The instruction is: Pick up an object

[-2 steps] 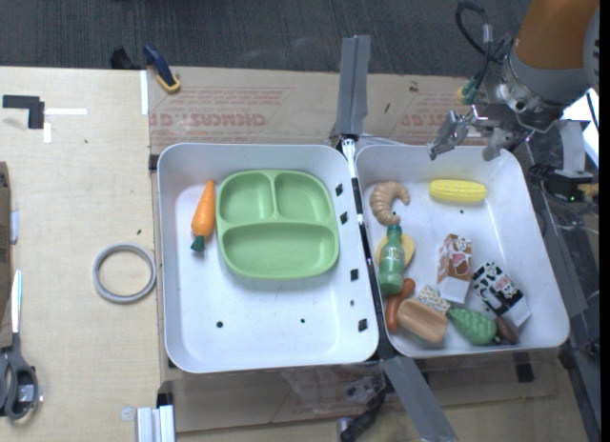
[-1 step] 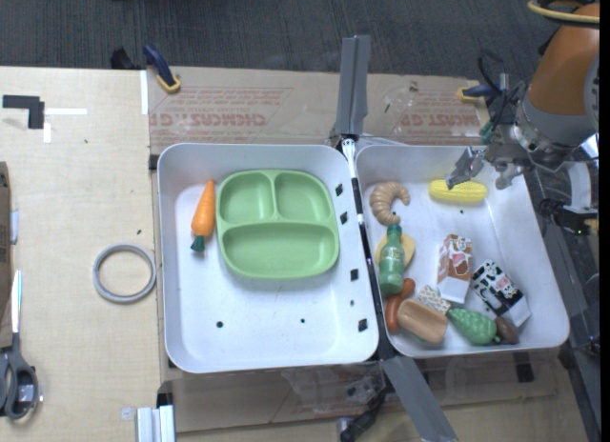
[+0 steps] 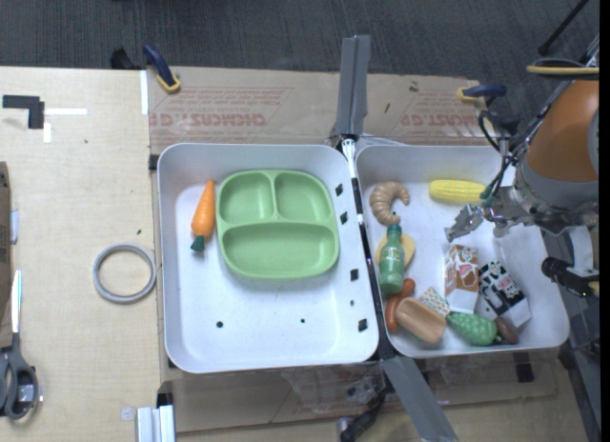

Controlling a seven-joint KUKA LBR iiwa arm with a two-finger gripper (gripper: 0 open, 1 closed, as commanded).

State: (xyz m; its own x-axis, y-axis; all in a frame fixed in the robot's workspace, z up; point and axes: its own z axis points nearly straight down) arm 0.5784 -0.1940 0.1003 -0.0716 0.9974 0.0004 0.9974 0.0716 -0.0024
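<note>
Camera view showed the hand [image 3: 469,222] low over the right bin [image 3: 545,337], near its upper middle, w/ the grey arm [image 3: 562,145] and its orange band reaching in from the right. Metal fingers [image 3: 461,226] pointed down-left and looked spread a bit, nothing between them, so I read it as open and empty, though they were small and partly blurred. Closest item: the corn cob [image 3: 457,190], just above the hand, long axis running left-right across the bin. Just below the hand lay a small printed carton [image 3: 462,270], w/ a black-and-white carton [image 3: 500,288] beside it to the right. Further left sat a croissant [image 3: 388,200] and a green bottle [image 3: 391,261], upright-ish along the bin's left wall. At the near edge: a bread-like piece [image 3: 419,320] and a green bumpy veg [image 3: 472,328], well apart from the hand. No target was named, so my guess was corn or the printed carton, being nearest; for the corn the fingers would need to close across its short width, i.e. up-down in the view. Left bin [image 3: 257,335] held a green divided plate [image 3: 278,223] and a carrot [image 3: 203,211] beside it, far from the hand. On the tabletop [image 3: 67,192] to the left lay a tape ring [image 3: 124,271] and scissors [image 3: 17,373].
</note>
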